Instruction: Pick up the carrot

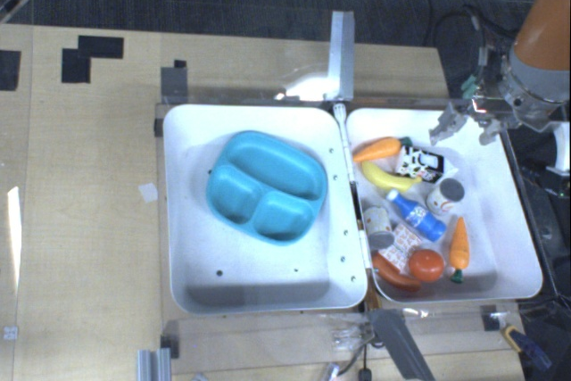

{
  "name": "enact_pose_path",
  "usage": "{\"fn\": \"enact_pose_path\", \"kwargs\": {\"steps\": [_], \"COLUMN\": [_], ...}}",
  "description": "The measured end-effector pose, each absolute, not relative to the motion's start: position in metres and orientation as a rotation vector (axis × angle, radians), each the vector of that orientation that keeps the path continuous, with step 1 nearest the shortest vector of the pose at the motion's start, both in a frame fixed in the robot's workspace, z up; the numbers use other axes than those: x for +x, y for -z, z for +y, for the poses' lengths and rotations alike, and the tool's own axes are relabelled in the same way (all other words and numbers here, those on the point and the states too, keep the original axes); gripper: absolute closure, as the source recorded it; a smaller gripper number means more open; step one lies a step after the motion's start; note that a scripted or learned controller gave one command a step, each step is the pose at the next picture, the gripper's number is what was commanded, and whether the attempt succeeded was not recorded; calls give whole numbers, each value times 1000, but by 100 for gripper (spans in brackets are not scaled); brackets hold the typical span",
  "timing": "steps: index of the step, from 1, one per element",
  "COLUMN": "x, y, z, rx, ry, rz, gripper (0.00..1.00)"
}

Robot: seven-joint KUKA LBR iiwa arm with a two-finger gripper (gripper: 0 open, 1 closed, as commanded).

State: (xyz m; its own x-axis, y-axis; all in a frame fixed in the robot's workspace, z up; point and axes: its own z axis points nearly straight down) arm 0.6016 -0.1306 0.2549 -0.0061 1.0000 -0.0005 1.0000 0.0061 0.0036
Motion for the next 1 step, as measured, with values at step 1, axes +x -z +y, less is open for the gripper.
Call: {"fn": "enact_pose_path", "kwargs": {"steps": [1], "x": [528], "y": [-193], "z": [-177], "rx": [2170], "ry": [-3], "rz": [2266], "gripper": [0]}}
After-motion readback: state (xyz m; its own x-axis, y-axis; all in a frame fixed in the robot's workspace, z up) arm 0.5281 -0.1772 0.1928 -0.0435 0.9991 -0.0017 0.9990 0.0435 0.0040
